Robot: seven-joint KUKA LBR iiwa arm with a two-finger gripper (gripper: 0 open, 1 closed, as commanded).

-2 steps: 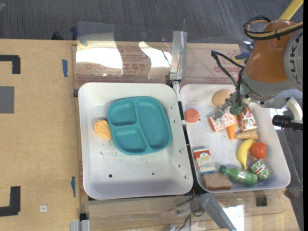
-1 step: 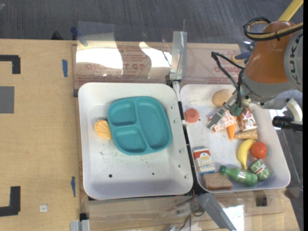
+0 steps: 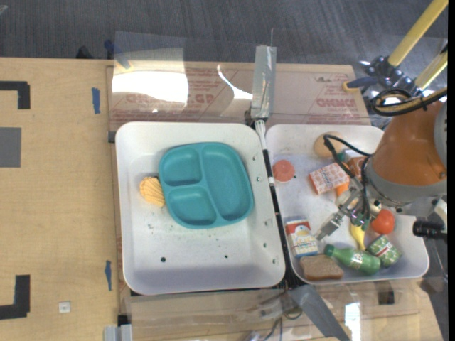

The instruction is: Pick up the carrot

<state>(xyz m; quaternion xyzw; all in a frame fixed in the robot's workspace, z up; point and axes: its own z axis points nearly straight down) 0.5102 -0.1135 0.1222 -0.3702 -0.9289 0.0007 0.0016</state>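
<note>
Brown bread (image 3: 321, 268) sits nearest in the right bin (image 3: 419, 267); the carrot (image 3: 351, 164) seems to be the orange bit farther back, half hidden under the arm, just right of the small box (image 3: 328, 180). It looks light, hard and smooth, so grab its thick middle. Nearer, the fingers (image 3: 331, 226) of the gripper (image 3: 342, 216) look open, holding nothing.

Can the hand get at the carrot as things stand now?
Probably yes: the hand hangs over the right bin, and what seems the carrot lies near, partly under a black cable.
</note>
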